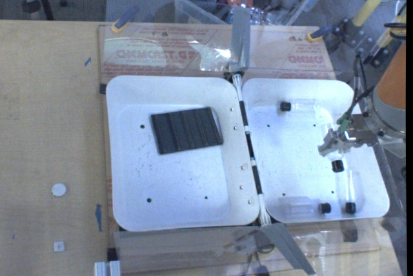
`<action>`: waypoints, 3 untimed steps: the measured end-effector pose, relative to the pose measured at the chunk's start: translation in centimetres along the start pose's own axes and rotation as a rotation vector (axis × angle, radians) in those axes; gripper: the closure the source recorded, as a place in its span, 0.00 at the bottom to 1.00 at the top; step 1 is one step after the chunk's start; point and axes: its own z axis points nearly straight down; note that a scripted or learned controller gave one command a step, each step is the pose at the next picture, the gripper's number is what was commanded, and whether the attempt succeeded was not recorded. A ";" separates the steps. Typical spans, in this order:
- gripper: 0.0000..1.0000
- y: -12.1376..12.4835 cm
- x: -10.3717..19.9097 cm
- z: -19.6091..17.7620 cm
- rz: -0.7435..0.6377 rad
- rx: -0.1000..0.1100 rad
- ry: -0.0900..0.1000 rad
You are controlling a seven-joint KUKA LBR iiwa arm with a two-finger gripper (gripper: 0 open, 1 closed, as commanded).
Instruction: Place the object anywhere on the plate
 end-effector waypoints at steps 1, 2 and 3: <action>1.00 -0.8 7.0 3.1 -0.458 0.004 0.002; 1.00 -0.4 16.8 -0.4 -0.769 -0.002 0.000; 1.00 -0.3 21.3 3.2 -0.495 0.005 0.002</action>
